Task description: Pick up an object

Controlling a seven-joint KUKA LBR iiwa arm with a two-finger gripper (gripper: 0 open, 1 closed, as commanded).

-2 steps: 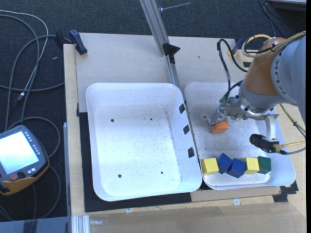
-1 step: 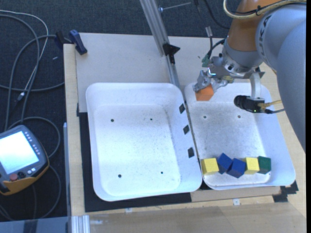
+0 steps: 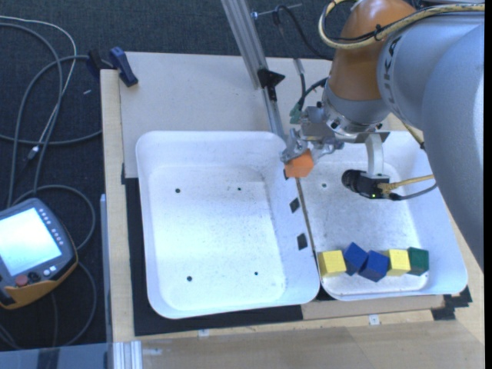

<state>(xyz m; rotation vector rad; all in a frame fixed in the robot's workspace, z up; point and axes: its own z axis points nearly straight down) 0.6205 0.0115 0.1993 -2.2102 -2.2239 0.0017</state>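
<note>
Directly under the gripper (image 3: 301, 157), an orange block (image 3: 298, 164) sits pinched between its fingers, lifted over the ridge where the left bin (image 3: 154, 148) meets the right bin (image 3: 442, 237) — so gripper closed on the block, grasp looks good. Below and to the right of the tool, along the near wall of the right bin, five blocks sit in a row: yellow block (image 3: 332, 262), blue block (image 3: 355, 257), second blue block (image 3: 375, 266), second yellow block (image 3: 399, 261), green block (image 3: 418, 259). Well off to the tool's left, a pendant (image 3: 31, 244) lies beside the bench.
</note>
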